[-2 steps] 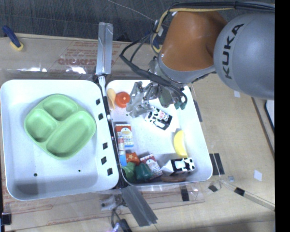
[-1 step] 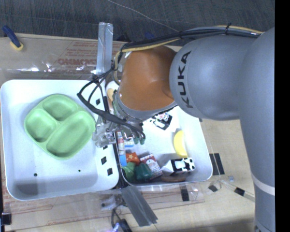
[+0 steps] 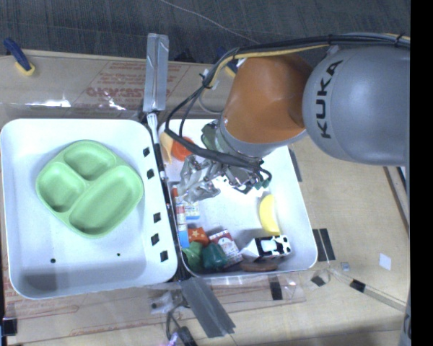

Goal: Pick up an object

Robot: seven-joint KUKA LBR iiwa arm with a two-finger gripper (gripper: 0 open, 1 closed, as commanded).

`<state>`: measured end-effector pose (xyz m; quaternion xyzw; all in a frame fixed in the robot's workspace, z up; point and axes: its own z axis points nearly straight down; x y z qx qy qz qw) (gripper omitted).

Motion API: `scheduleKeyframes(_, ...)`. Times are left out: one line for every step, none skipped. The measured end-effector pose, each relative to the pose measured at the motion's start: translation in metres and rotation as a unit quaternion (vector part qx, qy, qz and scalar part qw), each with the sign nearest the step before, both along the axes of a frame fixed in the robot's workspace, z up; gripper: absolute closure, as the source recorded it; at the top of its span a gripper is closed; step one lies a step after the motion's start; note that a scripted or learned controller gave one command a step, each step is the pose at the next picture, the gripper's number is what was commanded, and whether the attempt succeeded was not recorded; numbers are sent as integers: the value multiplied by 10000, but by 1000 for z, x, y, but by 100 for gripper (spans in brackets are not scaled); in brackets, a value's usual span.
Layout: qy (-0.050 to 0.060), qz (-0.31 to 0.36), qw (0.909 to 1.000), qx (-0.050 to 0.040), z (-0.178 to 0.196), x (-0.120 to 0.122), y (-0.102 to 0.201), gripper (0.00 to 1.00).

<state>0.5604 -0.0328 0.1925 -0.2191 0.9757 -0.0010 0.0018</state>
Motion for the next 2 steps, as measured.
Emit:
scheduleKeyframes(-8, -789, 9969, 6, 63, 29, -2, 100)
scheduleKeyframes(12, -1387, 9903, 11, 61, -68, 41, 100)
